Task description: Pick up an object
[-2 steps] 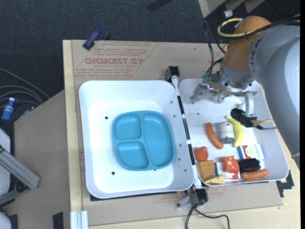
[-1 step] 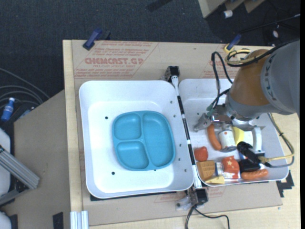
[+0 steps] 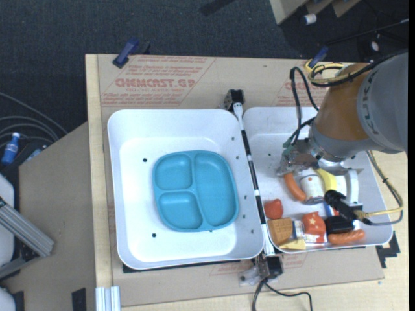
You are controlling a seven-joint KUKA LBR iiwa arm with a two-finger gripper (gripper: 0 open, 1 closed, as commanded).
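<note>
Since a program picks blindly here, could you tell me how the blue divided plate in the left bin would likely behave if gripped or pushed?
The blue plate looks like rigid moulded plastic, so probably stiff and light. It lies flat in the left bin, so it should slide rather than tip. Its low rim may give fingers little purchase.

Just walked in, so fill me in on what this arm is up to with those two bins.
The grey arm reaches in from the right, and its gripper is down in the right bin, just above a heap of small toy foods. An orange sausage-shaped piece lies right below it. Nothing is visibly held yet. The left bin holds a blue divided plate, untouched.
</note>
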